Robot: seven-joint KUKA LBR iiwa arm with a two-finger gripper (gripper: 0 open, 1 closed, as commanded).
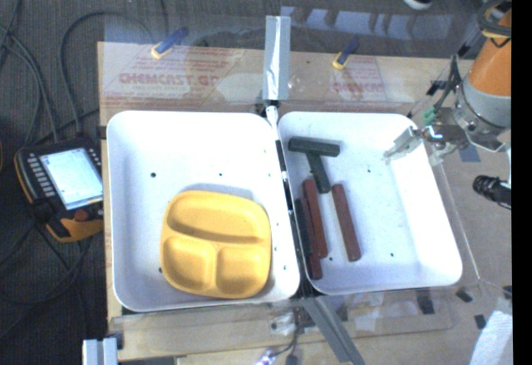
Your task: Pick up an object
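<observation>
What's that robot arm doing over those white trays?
The robot arm is meant to pick something up, but it holds nothing yet. Its gripper hangs over the top right corner of the right bin. A dark T-shaped tool and brown sticks lie in that bin, apart from the gripper. A yellow divided tray sits in the left bin.
</observation>
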